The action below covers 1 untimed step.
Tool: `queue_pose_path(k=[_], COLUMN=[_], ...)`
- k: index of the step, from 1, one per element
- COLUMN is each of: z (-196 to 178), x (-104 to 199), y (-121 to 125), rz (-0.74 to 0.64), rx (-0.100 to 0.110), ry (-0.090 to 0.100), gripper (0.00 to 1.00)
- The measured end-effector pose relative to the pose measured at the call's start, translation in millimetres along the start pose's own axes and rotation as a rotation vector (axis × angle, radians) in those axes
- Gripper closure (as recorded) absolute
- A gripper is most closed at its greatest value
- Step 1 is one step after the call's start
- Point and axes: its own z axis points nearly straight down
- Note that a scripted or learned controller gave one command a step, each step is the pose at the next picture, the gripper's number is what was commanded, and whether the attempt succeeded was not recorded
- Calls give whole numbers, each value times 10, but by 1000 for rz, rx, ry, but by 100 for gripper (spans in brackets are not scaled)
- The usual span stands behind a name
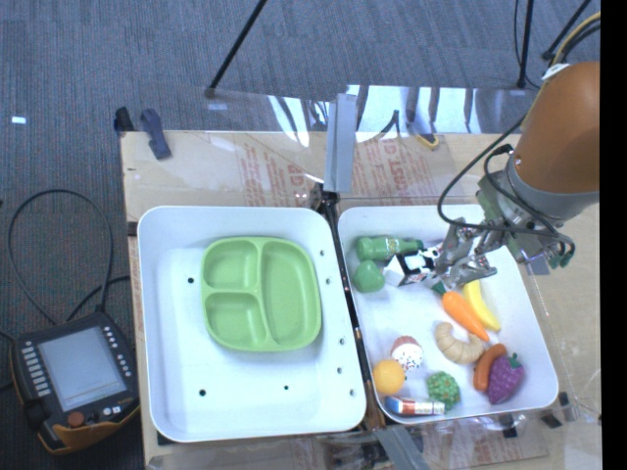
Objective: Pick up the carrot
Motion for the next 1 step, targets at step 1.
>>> queue_pose_path(k=[1], z=[-1286], x=[-535], y=[-64], rz=[140], rx=[6], ry=[-2], gripper=[100])
